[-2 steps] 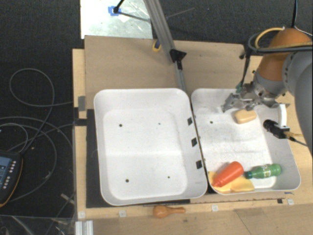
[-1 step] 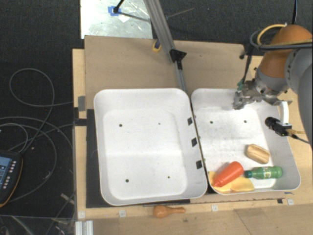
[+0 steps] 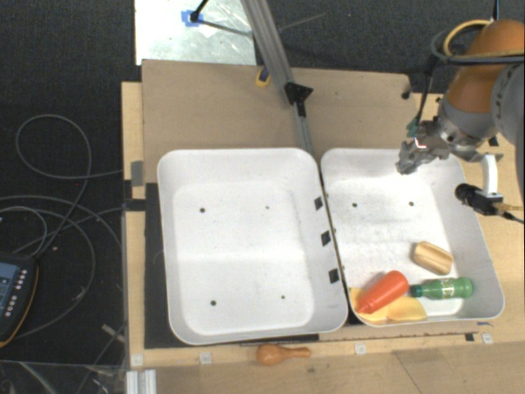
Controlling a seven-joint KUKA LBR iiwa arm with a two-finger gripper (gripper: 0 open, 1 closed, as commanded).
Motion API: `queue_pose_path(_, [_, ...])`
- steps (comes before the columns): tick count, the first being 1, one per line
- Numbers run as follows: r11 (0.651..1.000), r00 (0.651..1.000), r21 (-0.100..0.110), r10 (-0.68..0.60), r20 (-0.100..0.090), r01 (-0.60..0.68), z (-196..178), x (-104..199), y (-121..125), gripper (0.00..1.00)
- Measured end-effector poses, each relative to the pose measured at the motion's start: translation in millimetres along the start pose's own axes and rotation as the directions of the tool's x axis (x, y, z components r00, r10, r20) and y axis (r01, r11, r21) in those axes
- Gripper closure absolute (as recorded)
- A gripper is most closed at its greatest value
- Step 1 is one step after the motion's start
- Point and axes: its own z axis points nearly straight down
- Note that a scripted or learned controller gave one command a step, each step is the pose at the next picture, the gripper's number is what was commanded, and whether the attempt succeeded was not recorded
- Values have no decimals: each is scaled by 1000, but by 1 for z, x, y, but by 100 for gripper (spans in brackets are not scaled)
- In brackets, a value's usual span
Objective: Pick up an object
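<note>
- A handheld device (image 3: 15, 290) lies at the far left edge on dark carpet, with black cables (image 3: 57, 179) looping beside it; its screen is too small to read.
- The bench (image 3: 213, 109) is a brown board; a grey pole (image 3: 271, 43) slants across its far side.
- The left bin (image 3: 176, 175) is white and shallow, with four small dark dots in its floor.
- A small tan pear-shaped thing (image 3: 283, 353) lies on the bench just near of the left bin, outside both bins.
- Three dark clips (image 3: 325, 238) sit along the seam where the two bins meet.
- The right bin (image 3: 369, 171) holds four things, all bunched in its near right corner.
- An orange carrot (image 3: 382, 291) lies tilted, resting on a yellow piece (image 3: 404, 311) under it.
- A green bottle (image 3: 443, 288) lies on its side just right of the carrot; it has a pale band, but no writing can be read.
- A tan block (image 3: 432, 258), like a bread roll, lies just far of the bottle, apart from the carrot.
- The gripper (image 3: 408, 164) hangs over the far right part of the right bin, well apart from the four things and touching none of them.
- Whether it is spread or pressed together I cannot tell; nothing shows in its tip.
- The arm (image 3: 484, 80) comes in from the right, its orange band above the wrist.
</note>
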Motion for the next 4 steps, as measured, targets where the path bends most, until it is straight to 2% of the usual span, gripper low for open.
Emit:
queue_pose_path(1, [1000,1000,-1,0,1,0,-46,-2,7,100])
queue_pose_path(2, [1000,1000,-4,-1,1,1,-108,6,11,100])
queue_pose_path(4, [1000,1000,8,-3,-4,3,-84,108,-31,100])
